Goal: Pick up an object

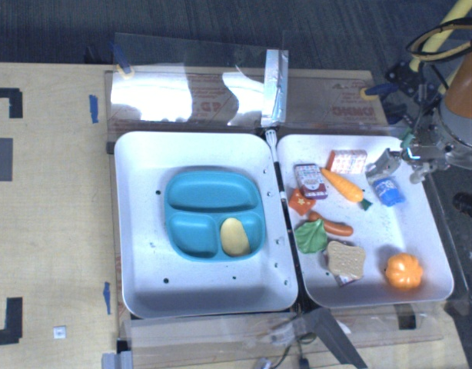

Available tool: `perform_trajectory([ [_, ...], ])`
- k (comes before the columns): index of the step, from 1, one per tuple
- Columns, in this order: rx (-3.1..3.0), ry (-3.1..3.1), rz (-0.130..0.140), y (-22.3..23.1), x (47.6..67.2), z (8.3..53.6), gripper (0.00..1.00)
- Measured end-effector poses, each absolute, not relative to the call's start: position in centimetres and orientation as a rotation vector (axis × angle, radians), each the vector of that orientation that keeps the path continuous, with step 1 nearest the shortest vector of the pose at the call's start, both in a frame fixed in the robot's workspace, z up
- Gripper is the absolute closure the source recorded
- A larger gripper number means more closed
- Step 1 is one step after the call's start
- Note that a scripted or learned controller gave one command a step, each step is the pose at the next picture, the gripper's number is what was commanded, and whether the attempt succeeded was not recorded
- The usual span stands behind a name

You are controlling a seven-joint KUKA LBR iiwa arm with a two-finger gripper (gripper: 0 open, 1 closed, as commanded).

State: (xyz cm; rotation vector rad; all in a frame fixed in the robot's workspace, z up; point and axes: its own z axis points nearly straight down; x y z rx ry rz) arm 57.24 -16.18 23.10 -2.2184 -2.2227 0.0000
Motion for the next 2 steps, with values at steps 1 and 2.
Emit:
perform_trajectory([
  [1,-2.155,-2.273,0.008,-14.7,59.8,10.2,0.00],
  [2,-2.160,-2.276,0.002,-14.8,60.1,11.7,1.00],
])
